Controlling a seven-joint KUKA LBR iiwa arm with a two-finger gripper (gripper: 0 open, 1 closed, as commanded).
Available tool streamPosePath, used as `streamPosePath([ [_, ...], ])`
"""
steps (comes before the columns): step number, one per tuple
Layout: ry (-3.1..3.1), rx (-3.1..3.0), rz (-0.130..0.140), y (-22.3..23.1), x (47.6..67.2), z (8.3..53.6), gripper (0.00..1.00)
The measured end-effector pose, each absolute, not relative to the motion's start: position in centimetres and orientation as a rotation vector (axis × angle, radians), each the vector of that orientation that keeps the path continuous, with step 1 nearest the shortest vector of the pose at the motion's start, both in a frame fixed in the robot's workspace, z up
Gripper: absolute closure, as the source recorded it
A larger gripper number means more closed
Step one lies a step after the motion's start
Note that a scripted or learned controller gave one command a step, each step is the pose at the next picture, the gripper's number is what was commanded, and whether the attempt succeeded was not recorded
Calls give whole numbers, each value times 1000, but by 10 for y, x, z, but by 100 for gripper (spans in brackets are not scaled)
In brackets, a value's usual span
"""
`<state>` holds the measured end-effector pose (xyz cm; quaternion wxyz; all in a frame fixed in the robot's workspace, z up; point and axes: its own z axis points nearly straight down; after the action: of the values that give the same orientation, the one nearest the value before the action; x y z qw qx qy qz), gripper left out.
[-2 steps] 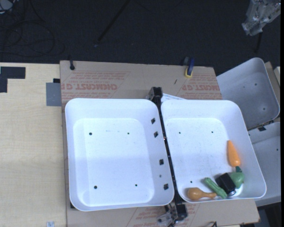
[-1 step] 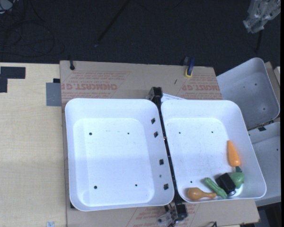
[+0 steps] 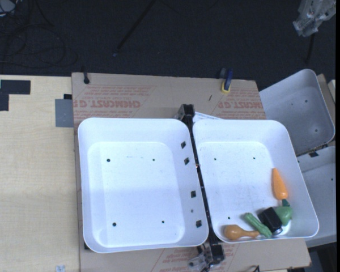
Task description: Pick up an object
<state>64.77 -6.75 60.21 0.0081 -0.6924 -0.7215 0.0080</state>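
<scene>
Left bin (image 3: 90, 152): the big white tray on the left; nothing here to go after, so a descent into it would come up with air.

Right bin (image 3: 243, 132): white tray touching the left one along the black divider; every object sits crowded into its near right corner, hard against the sloping walls.

Gripper (image 3: 313, 9): high in the far right corner above the dark floor, well apart from both bins. It is small and blurred, and I cannot tell how wide the claw stands or whether anything is in it.

Orange carrot-shaped toy (image 3: 279, 185): lies along the right wall, a little apart from the rest. Probably the cleanest target, though a finger might land on the bin wall.

Pile in the corner: a green piece (image 3: 256, 224), a black block (image 3: 271, 220) and a second green piece (image 3: 284, 213) touch or overlap; a grasp here could nip two at once or shove them aside.

Orange gourd-like toy (image 3: 240, 232): right at the near rim, next to the green piece. Rounded, so I'd expect it to squirt out of a pinch.
</scene>
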Motion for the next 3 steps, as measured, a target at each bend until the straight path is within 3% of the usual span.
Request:
streamPosePath([
  [3, -2266, -2141, 33, -64, 649, 630, 100],
])
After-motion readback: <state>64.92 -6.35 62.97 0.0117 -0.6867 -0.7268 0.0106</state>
